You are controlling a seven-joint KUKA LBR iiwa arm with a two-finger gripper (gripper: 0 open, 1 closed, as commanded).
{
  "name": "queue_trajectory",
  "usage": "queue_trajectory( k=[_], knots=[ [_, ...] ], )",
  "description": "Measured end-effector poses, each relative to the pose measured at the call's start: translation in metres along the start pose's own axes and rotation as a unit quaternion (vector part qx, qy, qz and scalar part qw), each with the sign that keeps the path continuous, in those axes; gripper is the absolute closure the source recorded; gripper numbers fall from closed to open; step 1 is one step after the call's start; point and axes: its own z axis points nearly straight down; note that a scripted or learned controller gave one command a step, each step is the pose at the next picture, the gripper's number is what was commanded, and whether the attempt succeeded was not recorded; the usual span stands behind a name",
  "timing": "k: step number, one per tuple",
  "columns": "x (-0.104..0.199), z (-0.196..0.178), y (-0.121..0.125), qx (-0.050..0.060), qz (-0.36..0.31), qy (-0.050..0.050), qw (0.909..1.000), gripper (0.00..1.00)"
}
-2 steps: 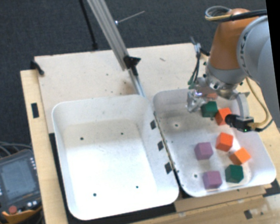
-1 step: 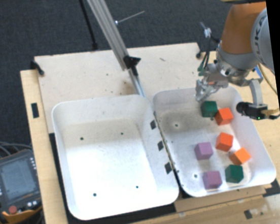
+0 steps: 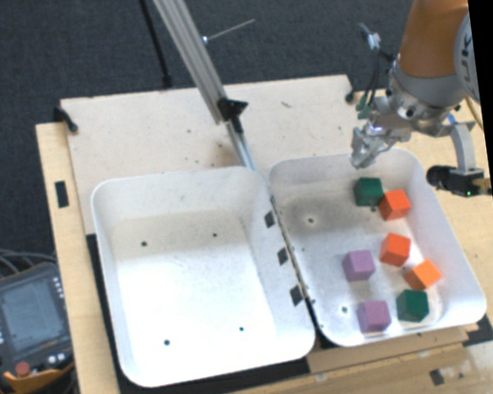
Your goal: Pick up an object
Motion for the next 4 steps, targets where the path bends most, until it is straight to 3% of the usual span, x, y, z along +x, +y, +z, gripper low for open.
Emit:
queue_trajectory(
  k=[2, 4],
  knots=[
    [0.090, 0.002, -0.053, 0.003, -0.002, 0.001, 1.0000, 1.00],
    [0.203, 0.004, -0.098, 0.003, -0.003, 0.002, 1.0000, 1.00]
  ],
)
